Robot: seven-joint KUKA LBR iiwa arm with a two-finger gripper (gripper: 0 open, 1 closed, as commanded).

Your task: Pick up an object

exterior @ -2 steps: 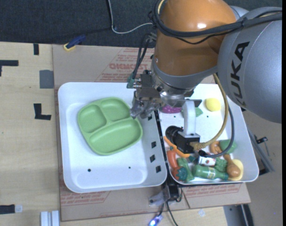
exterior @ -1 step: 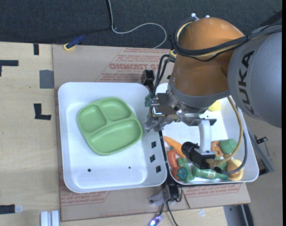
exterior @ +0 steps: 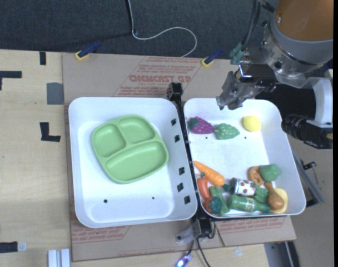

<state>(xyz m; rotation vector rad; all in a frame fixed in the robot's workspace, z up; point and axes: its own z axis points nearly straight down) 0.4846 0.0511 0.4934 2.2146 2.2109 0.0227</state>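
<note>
I observed the gripper (exterior: 231, 100) poised above the far rim of the right bin (exterior: 269, 149), the arm entering from the right with its orange band at the top of the view. The fingers were dark and bunched against the dark mount behind them; I could not tell whether they stood apart or together, and I saw nothing between them.

Nearest the gripper, just below it and slightly to the left, lay the green leafy toy (exterior: 225, 131), flat on the bin floor. Further left of that, touching or nearly touching it, lay the purple grapes (exterior: 200, 125), close to the divider between the bins. To the gripper's right and a little below sat the yellow lemon (exterior: 251, 123), apart from the other pieces.

Well below the gripper, toward the near side of the same bin, I recorded an orange carrot (exterior: 209, 173) lying at a slant. Beyond it, a heap of mixed toy foods (exterior: 244, 196) crowded the near right corner, the pieces touching and overlapping; I could not separate them all reliably.

Far to the gripper's left, the left bin (exterior: 85, 204) held a green divided plate (exterior: 130, 148) with three compartments, lying slightly turned.

Both bins rested on a cardboard sheet (exterior: 152, 77) on the desk (exterior: 24, 166). A white cable (exterior: 158, 35) looped across the dark backdrop above and to the left of the gripper.
</note>
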